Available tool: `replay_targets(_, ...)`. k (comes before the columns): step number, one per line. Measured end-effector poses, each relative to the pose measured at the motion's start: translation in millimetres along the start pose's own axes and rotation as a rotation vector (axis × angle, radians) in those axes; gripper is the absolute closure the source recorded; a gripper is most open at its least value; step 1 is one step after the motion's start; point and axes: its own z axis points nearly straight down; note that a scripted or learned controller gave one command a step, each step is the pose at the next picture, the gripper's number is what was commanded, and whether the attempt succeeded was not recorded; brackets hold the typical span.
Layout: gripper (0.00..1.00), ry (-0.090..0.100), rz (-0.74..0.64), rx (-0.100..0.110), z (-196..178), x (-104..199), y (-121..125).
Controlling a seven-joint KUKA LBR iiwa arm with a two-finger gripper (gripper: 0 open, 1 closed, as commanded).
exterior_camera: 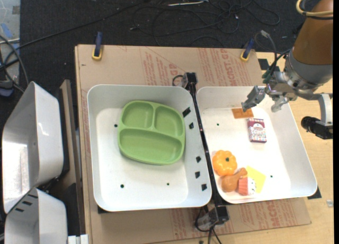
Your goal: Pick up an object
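Orange chip (241, 112) lay just under my gripper (269, 99), slightly left (box (257, 130) nearby); couldn't tell my grip state.

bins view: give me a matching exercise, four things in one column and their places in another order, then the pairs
Things:
1. green divided plate
2. small card box
3. orange pumpkin
4. gripper

Places:
A. low in the right bin, near the divider
B. over the right bin's far edge
C. middle of the left bin
D. upper middle of the right bin, below the orange tag

Pairs: 1-C, 2-D, 3-A, 4-B
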Motion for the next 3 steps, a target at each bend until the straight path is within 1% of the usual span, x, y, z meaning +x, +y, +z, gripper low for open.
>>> replay_targets(1,0.0,-0.002,-0.002,-0.012,-7,0,2)
replay_targets(2,0.0,0.0,-0.002,-0.007,55,7,3)
replay_targets(3,0.0,-0.001,0.001,-0.007,108,3,-6)
